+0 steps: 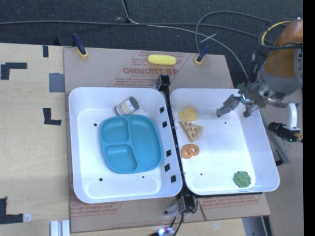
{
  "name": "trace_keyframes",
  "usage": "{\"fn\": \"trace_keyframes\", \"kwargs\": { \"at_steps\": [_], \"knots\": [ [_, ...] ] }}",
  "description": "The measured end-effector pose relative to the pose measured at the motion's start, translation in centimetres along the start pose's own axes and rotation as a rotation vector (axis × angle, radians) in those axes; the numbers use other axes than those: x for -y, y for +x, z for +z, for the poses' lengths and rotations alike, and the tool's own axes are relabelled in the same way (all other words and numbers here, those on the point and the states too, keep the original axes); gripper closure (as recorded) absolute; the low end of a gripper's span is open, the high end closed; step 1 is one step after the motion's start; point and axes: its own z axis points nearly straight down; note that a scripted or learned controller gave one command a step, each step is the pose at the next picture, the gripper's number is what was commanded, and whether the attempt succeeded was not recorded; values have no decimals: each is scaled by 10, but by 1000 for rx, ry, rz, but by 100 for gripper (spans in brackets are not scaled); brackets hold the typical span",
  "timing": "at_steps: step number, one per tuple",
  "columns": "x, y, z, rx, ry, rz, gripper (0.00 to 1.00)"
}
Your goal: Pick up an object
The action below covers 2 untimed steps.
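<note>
The right bin (256, 146) holds a yellow cheese block (187, 114), a wedge of pizza or cheese with spots (192, 131), an orange pretzel (189, 151) and a green broccoli piece (241, 179). My gripper (238, 106) hangs over the bin's upper right part, well to the right of the cheese. Its two dark fingers are spread apart with nothing between them.
The left bin (81, 132) bears a blue divided plate (131, 143) and a small tipped can (127, 105). A yellow banana-like object (161, 59) lies on the cardboard behind the bins. Cables run along the back and near the arm.
</note>
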Motion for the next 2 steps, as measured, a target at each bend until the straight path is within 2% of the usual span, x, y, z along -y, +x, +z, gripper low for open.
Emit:
{"fn": "trace_keyframes", "kwargs": {
  "at_steps": [1, 2],
  "knots": [
    [-3, 0, -9, 3, -14, -4, 0],
    [0, -5, 36, 3, -11, -4, 0]
  ]
}}
